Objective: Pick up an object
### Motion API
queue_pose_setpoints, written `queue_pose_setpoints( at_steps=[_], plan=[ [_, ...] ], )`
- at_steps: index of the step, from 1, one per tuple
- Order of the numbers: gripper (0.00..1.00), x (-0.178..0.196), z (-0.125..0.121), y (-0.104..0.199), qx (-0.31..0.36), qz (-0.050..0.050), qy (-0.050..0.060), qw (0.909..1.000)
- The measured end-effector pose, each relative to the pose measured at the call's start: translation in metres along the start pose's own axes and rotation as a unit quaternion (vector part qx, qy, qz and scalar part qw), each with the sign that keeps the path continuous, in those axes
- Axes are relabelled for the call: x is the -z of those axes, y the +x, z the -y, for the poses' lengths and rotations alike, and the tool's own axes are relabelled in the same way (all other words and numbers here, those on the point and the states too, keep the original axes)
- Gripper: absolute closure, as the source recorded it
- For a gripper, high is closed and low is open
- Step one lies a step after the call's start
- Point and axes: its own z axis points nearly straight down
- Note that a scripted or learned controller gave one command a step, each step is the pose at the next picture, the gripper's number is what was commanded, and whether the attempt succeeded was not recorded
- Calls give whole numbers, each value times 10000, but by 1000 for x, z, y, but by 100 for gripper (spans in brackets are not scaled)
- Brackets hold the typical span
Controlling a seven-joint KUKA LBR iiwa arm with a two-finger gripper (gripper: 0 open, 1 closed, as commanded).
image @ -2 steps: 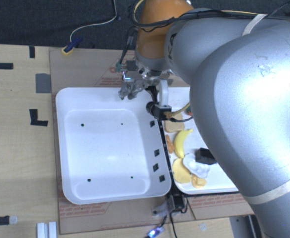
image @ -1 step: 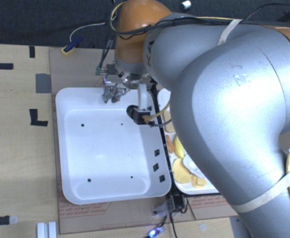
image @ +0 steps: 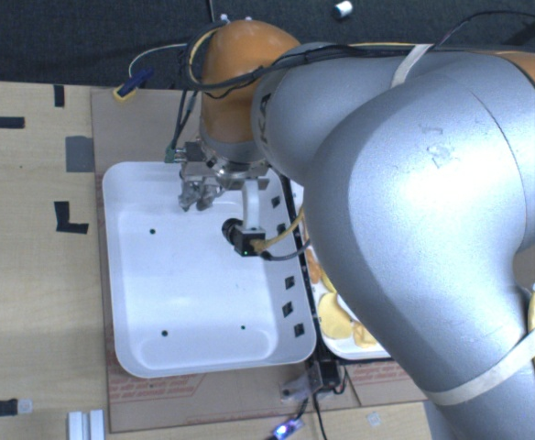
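Over the left bin [image: 139, 273], toward its twelve o'clock edge, the hand [image: 197, 193] was poised; whether released or clenched could not be told. Nothing was seen grasped, so the pick was judged undone, with yellowish objects [image: 333, 317] lying at three o'clock.

Grey arm [image: 414, 200] enters from right, fills right half of view. Orange band [image: 240, 71] above wrist, near tabletop's far edge. Pincer [image: 197, 193] points down, low, toward far-left of centre; finger state unclear.

Bright overhead light; strong glare on grey arm [image: 432, 181]; soft shadows in white bin [image: 139, 273]; bkgd dark, slightly soft.
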Motion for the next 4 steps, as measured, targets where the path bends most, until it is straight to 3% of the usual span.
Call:
queue_pose_setpoints(
  at_steps=[1,4],
  plan=[
    [100,-51,-16,47,11,-4,-9,10000],
    [100,-20,-15,45,27,19,6,10000]
  ],
)
